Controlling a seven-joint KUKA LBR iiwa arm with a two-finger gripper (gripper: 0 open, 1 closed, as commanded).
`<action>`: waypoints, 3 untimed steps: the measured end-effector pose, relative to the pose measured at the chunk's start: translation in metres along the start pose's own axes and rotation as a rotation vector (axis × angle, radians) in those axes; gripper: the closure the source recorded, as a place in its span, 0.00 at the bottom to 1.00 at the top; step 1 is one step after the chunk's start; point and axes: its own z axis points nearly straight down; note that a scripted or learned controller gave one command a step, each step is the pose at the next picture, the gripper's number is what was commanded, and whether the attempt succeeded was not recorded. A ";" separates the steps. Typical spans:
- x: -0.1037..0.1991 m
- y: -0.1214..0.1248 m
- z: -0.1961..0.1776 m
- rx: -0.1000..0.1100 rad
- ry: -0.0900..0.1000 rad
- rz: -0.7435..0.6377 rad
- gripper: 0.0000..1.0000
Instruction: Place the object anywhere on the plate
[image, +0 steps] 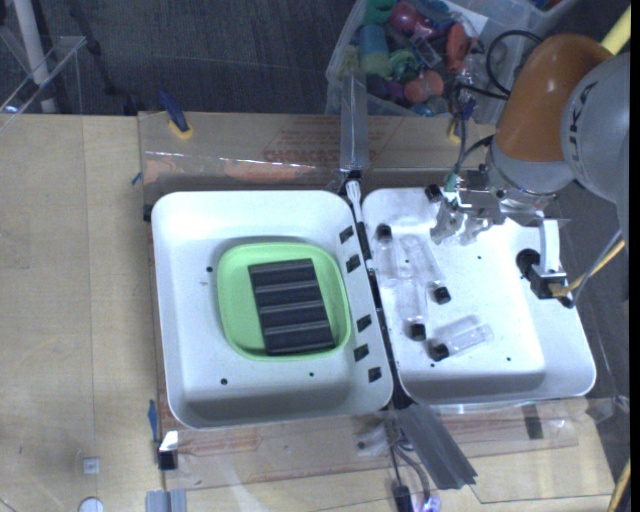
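Tan wooden bench, dark backdrop behind it, and a clear tub of colourful toys at the far edge. Left bin has the green plate with a black ribbed block already sitting on it. The arm hangs over the right bin, gripper low at its far side. Can't tell how its grip stands. The clear bits in that bin are hard to make out.

You've got the green plate lying flat in the left bin, and the black ribbed object lies on it, long side running front to back, slightly turned, covering its middle.
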 end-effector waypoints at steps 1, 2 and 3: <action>0.000 0.000 0.000 0.000 0.000 0.000 0.00; -0.056 0.028 -0.003 -0.003 -0.002 -0.083 0.00; -0.091 0.030 -0.060 -0.003 -0.001 -0.040 0.00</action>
